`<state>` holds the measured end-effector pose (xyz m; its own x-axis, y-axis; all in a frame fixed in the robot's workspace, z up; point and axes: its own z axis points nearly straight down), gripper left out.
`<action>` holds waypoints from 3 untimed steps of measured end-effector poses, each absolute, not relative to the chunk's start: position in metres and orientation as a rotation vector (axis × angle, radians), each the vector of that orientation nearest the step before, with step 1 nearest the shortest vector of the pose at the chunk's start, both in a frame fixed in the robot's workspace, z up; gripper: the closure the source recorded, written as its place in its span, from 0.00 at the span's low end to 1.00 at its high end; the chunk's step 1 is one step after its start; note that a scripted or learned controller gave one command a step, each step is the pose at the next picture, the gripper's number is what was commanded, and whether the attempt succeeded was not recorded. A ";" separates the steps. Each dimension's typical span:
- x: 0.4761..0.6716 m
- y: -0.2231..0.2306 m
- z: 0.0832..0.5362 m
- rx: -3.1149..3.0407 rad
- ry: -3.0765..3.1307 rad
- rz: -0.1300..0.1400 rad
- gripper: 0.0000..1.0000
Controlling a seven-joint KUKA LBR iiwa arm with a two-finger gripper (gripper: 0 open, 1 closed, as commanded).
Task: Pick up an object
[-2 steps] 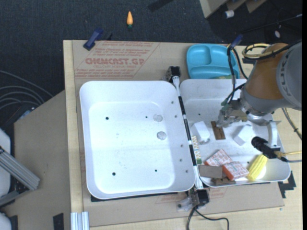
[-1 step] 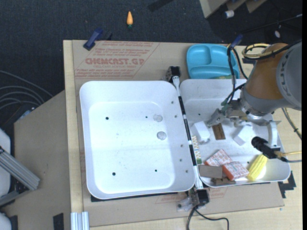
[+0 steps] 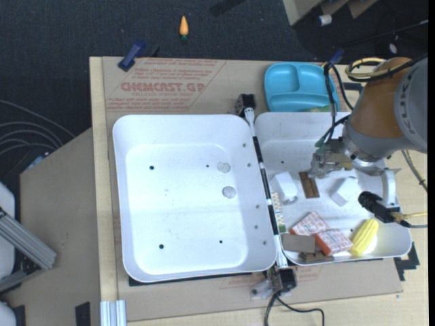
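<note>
Two white bins sit on the tabletop (image 3: pixel 177 80); in the right bin (image 3: pixel 285 131), the pincer (image 3: pixel 325 170) hovers, its spread unreadable, a brown block (image 3: pixel 309 185) just at its seven o'clock.

KUKA arm (image 3: pixel 408 107): bulky rounded grey housing, smooth and matte. Broad orange band (image 3: pixel 377 111) wraps the segment above the wrist, slightly glossy. Below it a grey cylindrical wrist collar (image 3: pixel 363 148). Thin dark cables (image 3: pixel 333 124) run down alongside the wrist. Gripper (image 3: pixel 325 163): small metallic assembly, detail blurred, possibly with dark fittings.
</note>
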<state>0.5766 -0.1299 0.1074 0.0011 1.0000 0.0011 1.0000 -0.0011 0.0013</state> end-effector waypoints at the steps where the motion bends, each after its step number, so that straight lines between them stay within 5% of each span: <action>1: 0.576 -0.130 0.107 2.223 2.220 0.002 0.00; 2: 0.577 -0.130 0.117 2.222 2.219 0.004 1.00; 3: 0.577 -0.130 0.117 2.222 2.219 0.004 0.00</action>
<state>0.5769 -0.1297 0.1172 0.0014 1.0000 0.0009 1.0000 -0.0014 0.0024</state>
